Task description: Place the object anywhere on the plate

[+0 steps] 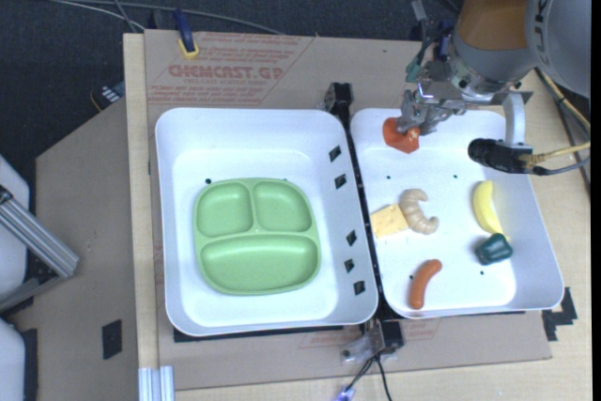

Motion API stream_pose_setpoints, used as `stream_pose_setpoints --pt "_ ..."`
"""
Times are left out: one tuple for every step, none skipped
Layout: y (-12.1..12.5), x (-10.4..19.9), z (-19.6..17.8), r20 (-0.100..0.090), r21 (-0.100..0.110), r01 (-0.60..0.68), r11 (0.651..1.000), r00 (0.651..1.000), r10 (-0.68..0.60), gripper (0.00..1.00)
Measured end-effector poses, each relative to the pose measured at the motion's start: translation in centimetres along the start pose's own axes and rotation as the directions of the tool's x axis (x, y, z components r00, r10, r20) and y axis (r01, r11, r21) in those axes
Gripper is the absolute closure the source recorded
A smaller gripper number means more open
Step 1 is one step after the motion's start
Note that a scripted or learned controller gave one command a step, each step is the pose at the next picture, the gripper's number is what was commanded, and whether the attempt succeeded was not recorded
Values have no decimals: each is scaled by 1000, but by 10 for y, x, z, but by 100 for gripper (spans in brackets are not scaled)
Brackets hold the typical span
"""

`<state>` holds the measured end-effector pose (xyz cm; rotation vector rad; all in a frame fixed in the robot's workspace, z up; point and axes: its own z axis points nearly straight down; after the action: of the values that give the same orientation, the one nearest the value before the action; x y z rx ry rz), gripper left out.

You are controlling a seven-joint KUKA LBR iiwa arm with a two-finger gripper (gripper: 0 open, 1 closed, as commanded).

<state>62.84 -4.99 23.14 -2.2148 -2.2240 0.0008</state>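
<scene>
Two bins sit side by side on the table (244, 75). The plate (255, 235) lies in the bin at 9 o'clock (178, 146). In the bin at 3 o'clock (535, 268), the sausage (423, 283) lies at 6 o'clock, the banana (485, 206) at 3 o'clock, and the cheese (388, 222) touches the shrimp (419, 210).

Bins, shallow white: two, a left bin (174, 202) and a right bin (535, 249). Plate, green, three compartments (255, 235): one, in the left bin. Loose items in the right bin: six, one of each, namely an orange-red piece (402, 137), a cheese wedge (387, 221), a pale curled piece (420, 210), a banana (485, 207), a dark green piece (494, 249), a sausage (423, 283).
</scene>
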Motion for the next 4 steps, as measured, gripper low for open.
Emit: stream_pose_setpoints --pt "-1 54 -3 -2 0 2 1000 1000 -2 100" --pt "-12 108 9 -1 2 2 1000 1000 -2 100" --pt "-30 160 19 -1 3 1 1000 1000 -1 100" --pt "-46 216 3 -2 -3 2 1000 1000 -2 100"
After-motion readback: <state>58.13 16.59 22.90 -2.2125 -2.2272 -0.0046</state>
